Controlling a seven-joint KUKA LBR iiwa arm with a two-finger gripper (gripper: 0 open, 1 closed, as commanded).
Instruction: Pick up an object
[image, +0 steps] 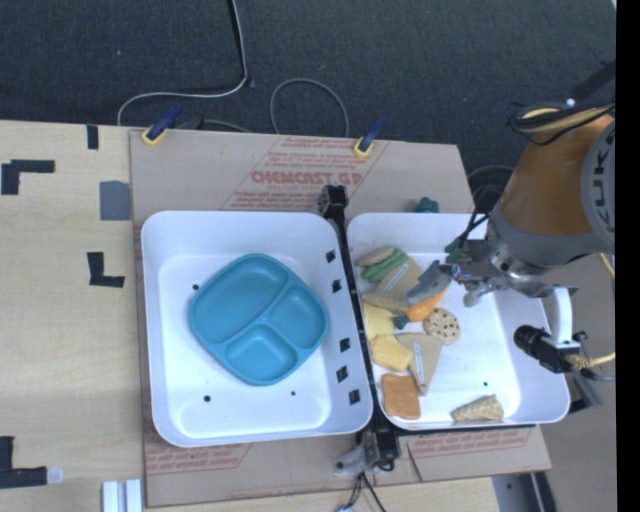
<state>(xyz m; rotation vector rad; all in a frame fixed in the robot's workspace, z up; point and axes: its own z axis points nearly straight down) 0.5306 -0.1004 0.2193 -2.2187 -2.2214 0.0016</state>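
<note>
The right bin (520, 385) holds several toy food pieces: a green and white sandwich (386, 266), a yellow cheese block (374, 321), a chocolate-chip cookie (441, 326), a yellow lump (391, 352), an orange toast slice (401, 396), a pale cracker (477, 408) and a grey wedge (421, 362). My gripper (424, 288) reaches in from the right and is low over the bin's upper middle. It sits just above an orange carrot-like piece (422, 309), between the sandwich and the cookie. The gripper's body partly covers that piece.
The left bin (165, 260) holds a blue divided plate (260, 317). A black divider strip (345, 290) runs between the bins. Both bins rest on a cardboard sheet (290, 170) held by clamps at the back. A black fitting (540, 348) sticks out near the right bin's right wall.
</note>
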